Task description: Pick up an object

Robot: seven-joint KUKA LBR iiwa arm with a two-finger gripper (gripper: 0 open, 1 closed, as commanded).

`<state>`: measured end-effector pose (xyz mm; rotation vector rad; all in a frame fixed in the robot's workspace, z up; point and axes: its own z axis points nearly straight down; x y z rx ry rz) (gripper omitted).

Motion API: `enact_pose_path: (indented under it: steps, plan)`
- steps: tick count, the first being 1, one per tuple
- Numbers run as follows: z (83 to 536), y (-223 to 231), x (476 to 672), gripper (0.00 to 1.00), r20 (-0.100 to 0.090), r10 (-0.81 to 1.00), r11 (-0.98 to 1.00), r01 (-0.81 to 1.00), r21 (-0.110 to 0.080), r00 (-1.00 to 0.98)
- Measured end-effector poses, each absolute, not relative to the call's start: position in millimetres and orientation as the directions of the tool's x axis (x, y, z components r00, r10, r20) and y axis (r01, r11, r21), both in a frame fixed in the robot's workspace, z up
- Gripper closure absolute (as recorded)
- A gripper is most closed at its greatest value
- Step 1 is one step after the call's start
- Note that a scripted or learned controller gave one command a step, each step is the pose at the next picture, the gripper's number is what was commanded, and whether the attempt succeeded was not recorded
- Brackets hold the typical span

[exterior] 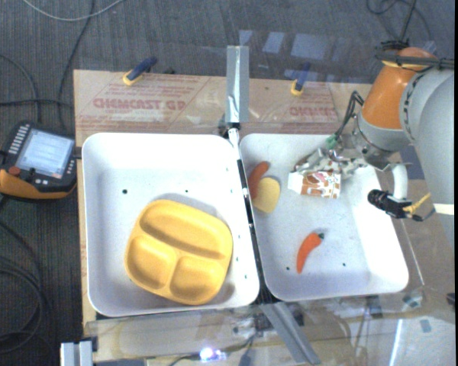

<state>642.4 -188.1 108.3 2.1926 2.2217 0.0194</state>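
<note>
Orange and slim, the toy carrot [308, 251] lies on the floor of the right bin [382, 277], well below the pincer [330, 152] and a little toward the left bin [107, 227]; its long axis runs at a slant, with the dark green stem end up and to the right and the tapered tip down and to the left. Whether the pincer is open or closed cannot be told, since its tip is lost among the metal parts beneath the grey arm [435, 120] with its orange band. Just below the pincer, and seemingly touching it, sits a small white packet [316, 183] with a brown and red printed picture; its lettering is too small to read. Left of the pincer, against the wall between the bins, lie a red-orange oval piece [257, 176] and a pale yellow rounded piece [267, 194], touching each other. Far left and lower than the pincer, a yellow compartment tray [179, 251] rests in the left bin. On the bench board [137, 101] above the bins, faint red lettering reads "CHEMCAST GP". A handheld pendant [37, 161] with a lit screen lies on the floor at the far left.
</note>
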Motion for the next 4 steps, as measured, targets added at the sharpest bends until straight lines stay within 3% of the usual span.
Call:
enact_pose_path:
  steps: [1,2,3,4]
  plan:
    - [90,-176,643.5,0.00,-0.008,1.000,0.025,1.000,0.005,-0.025]
    - [97,-177,640.2,1.00,-0.009,1.000,0.025,1.000,-0.008,-0.025]
    - [98,-177,641.4,0.00,-0.011,1.000,0.025,1.000,-0.003,-0.025]
    - [91,-167,576.5,0.00,-0.004,0.998,-0.058,0.998,0.008,0.058]
